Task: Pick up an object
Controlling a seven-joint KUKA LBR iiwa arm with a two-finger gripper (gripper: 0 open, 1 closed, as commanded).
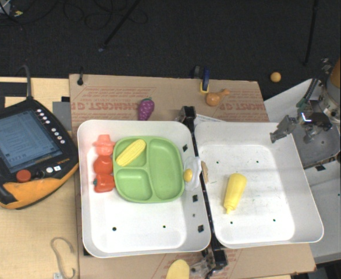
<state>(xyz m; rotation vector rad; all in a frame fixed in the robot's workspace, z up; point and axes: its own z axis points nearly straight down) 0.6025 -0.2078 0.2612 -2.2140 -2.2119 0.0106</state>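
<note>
- The right bin (287,228) holds one thing, a yellow mustard bottle (234,192), lying tilted near the bin's left-centre with its nozzle end toward the near rim; bare white floor lies open on every side of the bottle, widest toward the bin's right wall.
- The bottle is well apart from the divider where the two bins meet, and touches no wall.
- The hand (301,124) hangs over the right bin's far right corner, up and to the right of the bottle and well apart from it; nothing is between its fingers, and how far they are spread I cannot tell.
- The left bin (135,240), left of the bottle, carries a green divided plate (159,173) with a yellow corn cob (130,151) in its far left compartment, and a red-orange toy (103,164) against the plate's left edge.
- A small yellow piece (188,175) sits at the plate's right edge, beside the divider.
- The near half of the left bin is bare.
- Further left of the bottle, on the worktop (19,237), lies a control pendant (22,150).
</note>
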